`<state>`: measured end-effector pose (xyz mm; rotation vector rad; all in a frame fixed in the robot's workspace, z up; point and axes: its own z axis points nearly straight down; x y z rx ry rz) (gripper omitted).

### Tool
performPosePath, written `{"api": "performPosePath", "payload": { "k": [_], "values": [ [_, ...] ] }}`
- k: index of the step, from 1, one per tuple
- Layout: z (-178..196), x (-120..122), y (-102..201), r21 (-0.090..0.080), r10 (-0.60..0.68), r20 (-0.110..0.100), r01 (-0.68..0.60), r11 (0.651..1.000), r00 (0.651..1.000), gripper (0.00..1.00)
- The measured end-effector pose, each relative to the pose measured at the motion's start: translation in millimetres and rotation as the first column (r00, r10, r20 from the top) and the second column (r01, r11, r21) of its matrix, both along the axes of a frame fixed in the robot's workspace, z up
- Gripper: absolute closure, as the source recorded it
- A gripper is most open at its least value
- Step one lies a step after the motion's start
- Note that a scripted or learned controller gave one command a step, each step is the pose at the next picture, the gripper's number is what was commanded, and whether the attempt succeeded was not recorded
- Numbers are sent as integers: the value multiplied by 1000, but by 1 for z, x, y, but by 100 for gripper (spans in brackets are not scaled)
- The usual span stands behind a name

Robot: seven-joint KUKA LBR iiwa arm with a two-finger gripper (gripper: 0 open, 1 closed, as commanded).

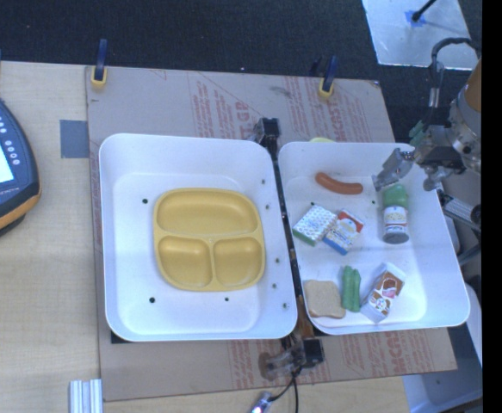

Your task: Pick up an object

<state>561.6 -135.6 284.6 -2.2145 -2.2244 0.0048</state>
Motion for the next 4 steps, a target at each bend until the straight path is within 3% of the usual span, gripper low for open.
{"api": "performPosePath", "payload": {
  "k": [1, 2, 3, 4],
  "values": [
    [-84, -26, 42, -1, 2, -2, -2, 1000, 1000, 0],
    [-194, -86, 26, 1, 1, -1, -1, 1000, 1000, 0],
    [-162, 12, -42, 0, -2, 1, 2, 1000, 1000, 0],
    [-192, 89, -40, 6, 3, -32, -3, 1000, 999, 0]
  ]
}}
